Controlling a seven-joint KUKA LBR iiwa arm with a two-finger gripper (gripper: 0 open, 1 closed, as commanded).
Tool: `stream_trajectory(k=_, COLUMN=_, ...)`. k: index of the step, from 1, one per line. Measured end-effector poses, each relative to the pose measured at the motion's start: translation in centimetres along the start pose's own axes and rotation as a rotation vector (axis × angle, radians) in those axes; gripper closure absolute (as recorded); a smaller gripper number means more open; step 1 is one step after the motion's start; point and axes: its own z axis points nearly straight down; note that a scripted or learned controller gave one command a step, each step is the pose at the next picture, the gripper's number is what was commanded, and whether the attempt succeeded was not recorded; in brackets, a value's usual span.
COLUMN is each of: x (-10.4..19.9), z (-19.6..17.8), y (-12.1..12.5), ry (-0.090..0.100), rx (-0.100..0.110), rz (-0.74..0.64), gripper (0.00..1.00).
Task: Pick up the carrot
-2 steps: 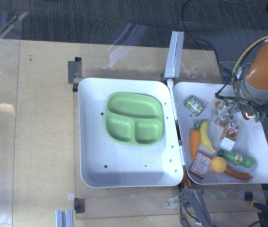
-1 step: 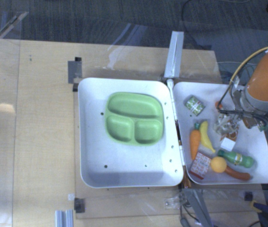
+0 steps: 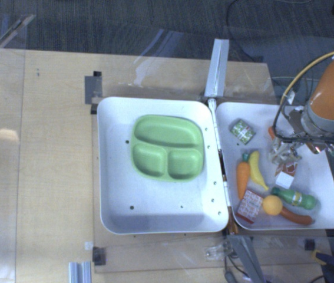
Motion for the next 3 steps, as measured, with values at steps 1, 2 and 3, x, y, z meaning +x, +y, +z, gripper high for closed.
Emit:
stream_trajectory(k=1, x=4.6, z=1.3, y=2.5, ry=-0.008, rx=0.008, rz=-0.034, gripper=1.0)
stream_trajectory(k=2, x=4.2, z=0.1, y=2.4, ry=-0.018, rx=0.015, rz=-0.034, gripper=1.0)
stream_trajectory(k=3, x=-2.8, z=1.6, y=-0.7, ry=-0.003, rx=0.004, rz=-0.433, gripper=1.0)
